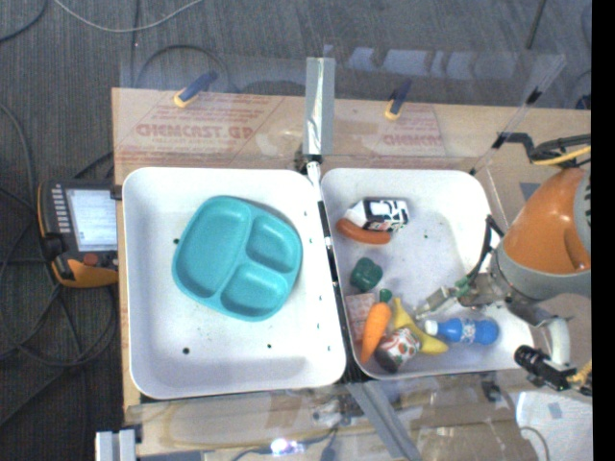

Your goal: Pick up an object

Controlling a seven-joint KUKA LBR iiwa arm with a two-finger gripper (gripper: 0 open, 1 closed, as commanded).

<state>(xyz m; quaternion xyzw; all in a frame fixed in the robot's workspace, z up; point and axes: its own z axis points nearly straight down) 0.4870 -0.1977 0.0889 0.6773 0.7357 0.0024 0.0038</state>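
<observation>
Arm cut off at the frame's right edge, end effector too small to read.

The end effector (444,299) is a small blur; whether its fingers are spread or closed cannot be told. Just below it, the blue bottle (465,331) has an unreadable label. Further lower left, the carrot (375,324) and banana (415,330) overlap a red-and-white object (398,348) too small to identify.

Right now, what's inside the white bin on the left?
A teal divided plate lies in the left bin. Whatever might be under the plate is covered.
</observation>
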